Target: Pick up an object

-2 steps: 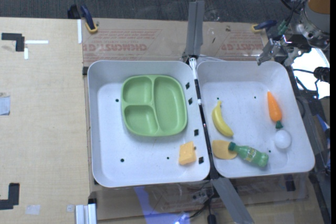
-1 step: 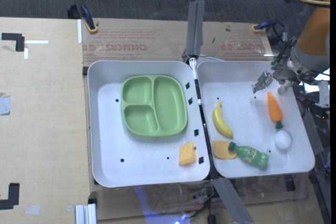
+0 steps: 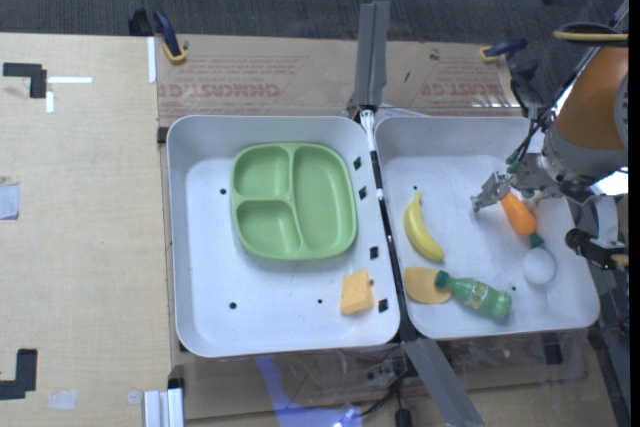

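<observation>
In the right bin (image 3: 570,315) lie a yellow banana (image 3: 421,229), a green bottle (image 3: 478,295) on its side, a flat orange piece (image 3: 424,286) under the bottle's neck, an orange carrot (image 3: 520,216) with a green tip, and a small white object (image 3: 540,267). My gripper (image 3: 503,193) hangs over the right bin's back right part, right at the carrot's upper end. The wrist hides how it meets the carrot.
The left bin (image 3: 200,305) holds a green divided plate (image 3: 294,201) and an orange block (image 3: 357,293) near its front right corner. A raised divider (image 3: 377,205) separates the bins. The arm (image 3: 595,110) enters from the right over the right bin's edge.
</observation>
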Robot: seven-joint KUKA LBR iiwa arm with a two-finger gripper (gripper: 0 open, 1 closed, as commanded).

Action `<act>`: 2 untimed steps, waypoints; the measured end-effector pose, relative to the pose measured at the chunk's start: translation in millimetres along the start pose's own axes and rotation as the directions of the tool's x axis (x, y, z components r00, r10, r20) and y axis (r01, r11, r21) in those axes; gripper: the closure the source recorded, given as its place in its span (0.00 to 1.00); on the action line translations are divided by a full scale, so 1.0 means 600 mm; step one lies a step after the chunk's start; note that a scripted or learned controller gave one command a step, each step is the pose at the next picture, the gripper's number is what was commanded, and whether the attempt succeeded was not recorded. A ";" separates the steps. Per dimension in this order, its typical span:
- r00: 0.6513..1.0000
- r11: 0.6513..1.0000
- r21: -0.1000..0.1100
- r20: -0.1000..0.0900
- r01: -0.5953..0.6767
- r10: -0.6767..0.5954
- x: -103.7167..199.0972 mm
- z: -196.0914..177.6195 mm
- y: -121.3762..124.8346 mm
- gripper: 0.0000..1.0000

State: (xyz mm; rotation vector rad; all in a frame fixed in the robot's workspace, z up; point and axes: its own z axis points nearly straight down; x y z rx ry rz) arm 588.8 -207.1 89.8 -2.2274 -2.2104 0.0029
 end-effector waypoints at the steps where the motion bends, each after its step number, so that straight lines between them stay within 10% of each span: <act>1: 1.000 1.000 0.001 0.000 -0.002 0.002 -0.001 -0.013 0.000 1.00; 2: 0.997 0.997 -0.001 0.002 -0.083 0.083 0.082 -0.161 0.014 1.00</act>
